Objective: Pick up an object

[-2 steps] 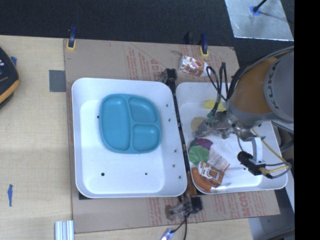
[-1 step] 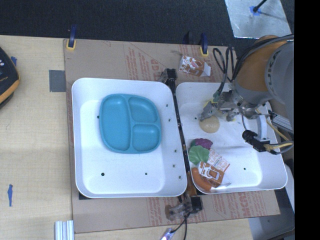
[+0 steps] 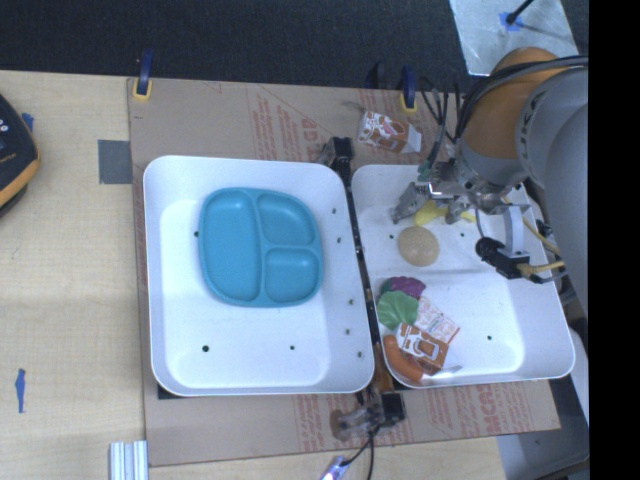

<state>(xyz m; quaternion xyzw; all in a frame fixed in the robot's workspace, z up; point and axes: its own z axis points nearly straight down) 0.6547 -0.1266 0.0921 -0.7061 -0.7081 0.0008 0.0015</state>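
Because the gripper (image 3: 425,200) hovers low in the right bin (image 3: 500,353) over a yellow object (image 3: 432,213), just beyond the tan ball (image 3: 419,246), it seems poised to grasp, though its opening is unclear.

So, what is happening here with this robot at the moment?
The robot arm reaches in from the right, its claw low over the right bin, beside a yellow object and a round tan item. A blue divided plate lies in the left bin.
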